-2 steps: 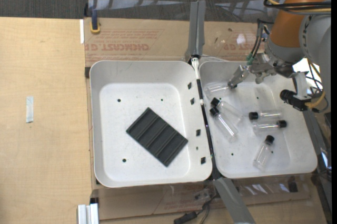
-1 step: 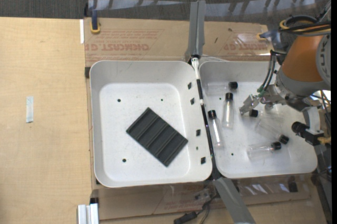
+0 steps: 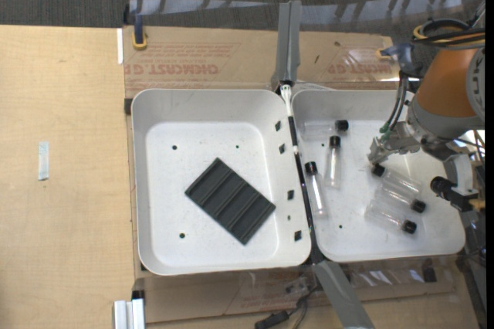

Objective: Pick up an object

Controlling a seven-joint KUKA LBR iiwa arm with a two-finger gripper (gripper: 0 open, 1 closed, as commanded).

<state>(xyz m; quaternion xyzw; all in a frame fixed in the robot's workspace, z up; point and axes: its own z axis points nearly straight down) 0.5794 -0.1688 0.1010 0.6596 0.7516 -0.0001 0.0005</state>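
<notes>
Pincer (image 3: 380, 156) low over the right bin (image 3: 432, 250), near its middle; jaws' state hard to tell. Clear black-capped vials scattered there: one (image 3: 333, 159) toward the bin's left side, one (image 3: 312, 188) along its left wall, two (image 3: 390, 215) toward the near right corner. Dark ribbed slab (image 3: 230, 201) lying slantwise mid-floor in the left bin (image 3: 154, 111).

Arm (image 3: 451, 80) cut by right edge
</notes>
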